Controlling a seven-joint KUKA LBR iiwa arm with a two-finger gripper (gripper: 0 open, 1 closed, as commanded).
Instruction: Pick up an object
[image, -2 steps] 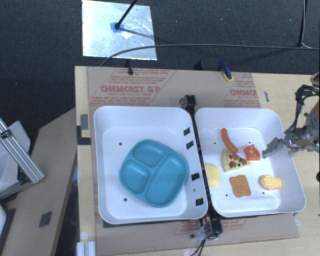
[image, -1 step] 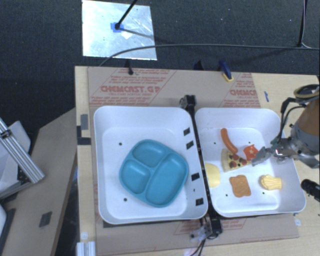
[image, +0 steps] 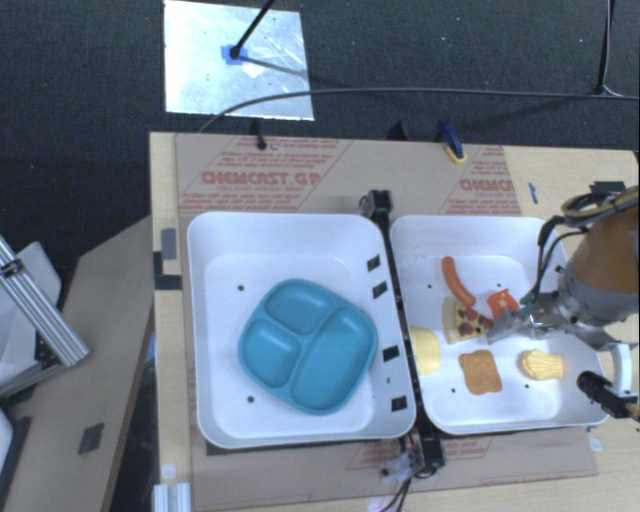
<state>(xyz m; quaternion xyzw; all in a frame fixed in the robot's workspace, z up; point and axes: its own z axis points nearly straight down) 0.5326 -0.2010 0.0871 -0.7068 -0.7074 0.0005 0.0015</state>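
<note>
White right bin (image: 520, 232): toy food, closely packed. End effector (image: 508, 322) low by pizza slice (image: 464, 322); grip state indeterminate. Advice: centre on one item, avoid neighbouring hot dog (image: 458, 280).

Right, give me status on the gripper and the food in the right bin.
Gripper low in right bin, beside pizza slice. Nothing seen held. Hot dog, toast, yellow piece crowd close.

My bins (image: 300, 232) are white — plate (image: 306, 345) teal, sausage (image: 458, 281) red-orange, toast (image: 481, 372) orange-brown, corn (image: 541, 365) yellow.
</note>
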